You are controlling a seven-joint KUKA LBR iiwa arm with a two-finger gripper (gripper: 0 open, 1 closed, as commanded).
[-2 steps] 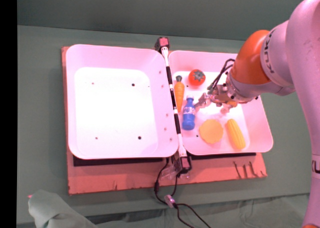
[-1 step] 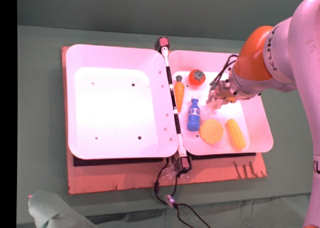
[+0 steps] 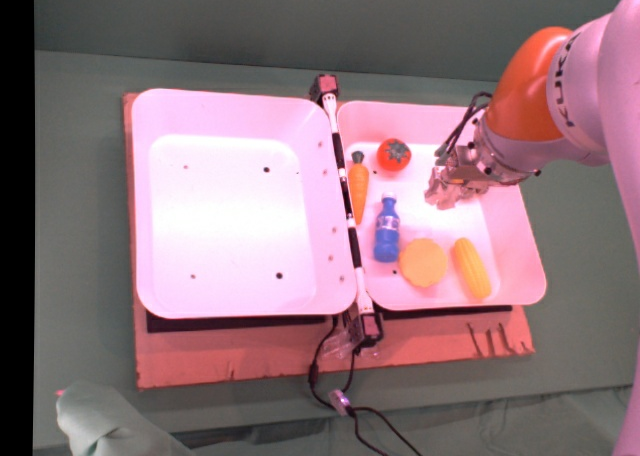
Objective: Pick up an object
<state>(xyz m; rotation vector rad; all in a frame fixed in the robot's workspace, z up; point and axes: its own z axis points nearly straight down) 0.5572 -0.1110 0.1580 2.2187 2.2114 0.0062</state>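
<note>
The right bin (image 3: 520, 244) holds a red tomato (image 3: 394, 154) at the back, an orange carrot (image 3: 358, 176) along its left wall, a blue bottle (image 3: 387, 229) in the middle, a flat orange round piece (image 3: 424, 263) and a yellow corn cob (image 3: 472, 267) at the front. My gripper (image 3: 445, 189) hangs over the right bin's back right part, right of the tomato and above the corn. I see nothing between its fingers.
The left bin (image 3: 230, 204) lies beside it, split off by a black and white divider bar (image 3: 345, 214). Both bins rest on a brown board (image 3: 240, 349). Cables (image 3: 345, 399) trail off the front edge. A green cloth (image 3: 100, 424) lies at the lower left.
</note>
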